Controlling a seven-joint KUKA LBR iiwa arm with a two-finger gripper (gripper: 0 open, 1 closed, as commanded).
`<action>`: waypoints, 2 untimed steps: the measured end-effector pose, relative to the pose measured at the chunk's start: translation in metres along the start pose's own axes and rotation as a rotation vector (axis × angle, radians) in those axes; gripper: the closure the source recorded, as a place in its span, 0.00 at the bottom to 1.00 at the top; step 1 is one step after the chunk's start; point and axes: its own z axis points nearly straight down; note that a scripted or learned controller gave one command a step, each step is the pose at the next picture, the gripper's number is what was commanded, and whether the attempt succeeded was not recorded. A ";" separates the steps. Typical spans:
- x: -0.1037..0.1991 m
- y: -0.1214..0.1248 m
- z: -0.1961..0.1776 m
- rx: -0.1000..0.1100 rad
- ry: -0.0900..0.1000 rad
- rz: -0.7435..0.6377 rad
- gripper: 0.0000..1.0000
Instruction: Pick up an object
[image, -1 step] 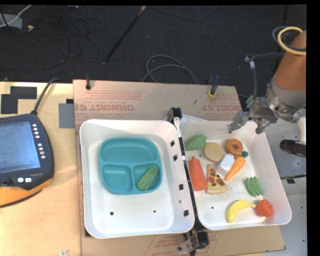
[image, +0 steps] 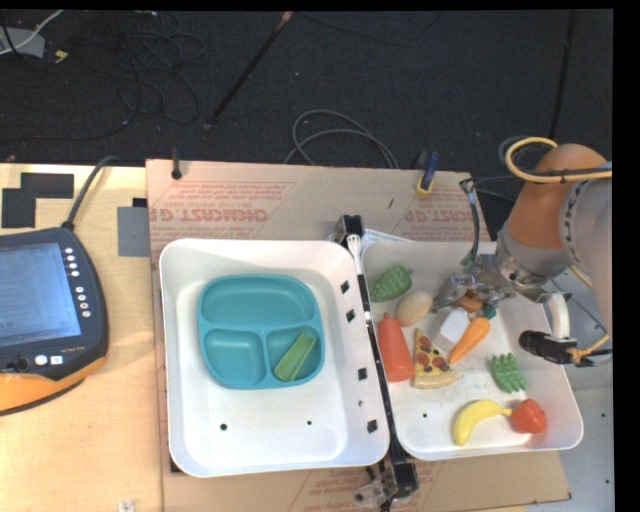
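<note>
- You see the gripper (image: 468, 297) low in the right bin (image: 570, 425), over the toy carrot (image: 470, 340); its grip state you cannot tell.
- The carrot is orange, tapered, lying slantwise beside the pizza slice (image: 431, 360).

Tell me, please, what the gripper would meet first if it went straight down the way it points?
Probably the carrot, which lies just under the gripper in the right bin; depth is hard to judge from this slanted view.

left bin (image: 190, 400): tray (image: 262, 330) | right bin (image: 560, 420): carrot (image: 470, 340) left of tool (image: 478, 298) (banana (image: 475, 420) nearest front)
</note>
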 end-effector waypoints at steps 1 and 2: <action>-0.018 0.009 -0.005 -0.011 -0.002 -0.002 0.00; -0.017 0.009 -0.016 -0.010 -0.001 -0.004 1.00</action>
